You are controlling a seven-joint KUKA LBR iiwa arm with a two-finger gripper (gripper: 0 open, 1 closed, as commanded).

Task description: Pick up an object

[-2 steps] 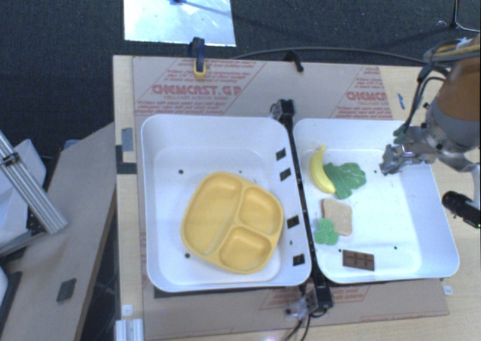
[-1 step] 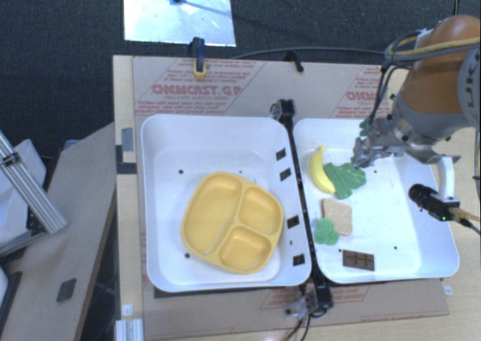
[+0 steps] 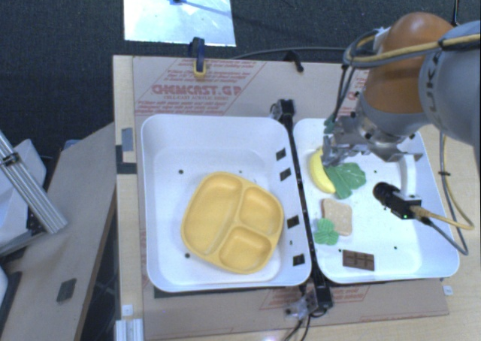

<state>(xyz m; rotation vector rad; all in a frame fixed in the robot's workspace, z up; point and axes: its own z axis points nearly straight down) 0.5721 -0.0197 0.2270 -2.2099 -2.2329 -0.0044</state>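
My gripper [image 3: 336,153] hangs low over the upper left part of the right bin [image 3: 425,257], right above a yellow banana [image 3: 321,173] and a green leaf-shaped piece [image 3: 346,179]. Its fingertips are hidden against these objects. Below them in the same bin lie a tan bread slice [image 3: 338,216], a small green piece [image 3: 326,233] and a brown chocolate bar [image 3: 358,261]. The arm's orange band [image 3: 402,61] rises at the upper right.
The left bin [image 3: 161,152] holds a yellow divided tray [image 3: 232,221]. A black divider with clips [image 3: 297,204] runs between the bins. A black cable-mounted device [image 3: 396,200] and cables hang over the right bin.
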